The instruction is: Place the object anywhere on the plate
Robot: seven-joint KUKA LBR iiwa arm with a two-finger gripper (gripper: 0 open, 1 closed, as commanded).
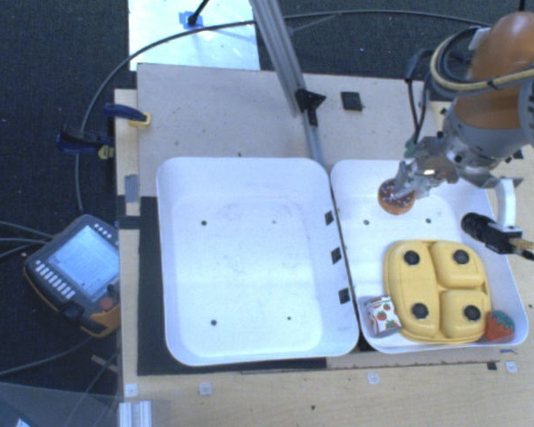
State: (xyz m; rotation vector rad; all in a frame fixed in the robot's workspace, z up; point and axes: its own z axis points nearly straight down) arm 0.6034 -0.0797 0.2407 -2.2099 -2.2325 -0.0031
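Reaching in from the right, the arm (pixel 503 78) puts the hand (pixel 416 174) over the far part of the right bin (pixel 360 198). Can't tell if the hand is open or closed; too blurred. A donut (pixel 396 197), brown with sprinkles, sits just below-left of the hand, touching or nearly so; whether it's gripped is unclear. The plate (pixel 438 292), yellow with four sections, lies nearer the camera than the hand, in the same bin, well apart from the donut. A small carton (pixel 382 315) with red print sits at the plate's left corner, beside it. A strawberry (pixel 501 326) sits at the plate's right corner. The left bin (pixel 173 238) lies well left of the hand. A pendant (pixel 76 274) sits far left, off the desk (pixel 222 105). Blue clamps (pixel 116 114) grip the desk's far left edge.
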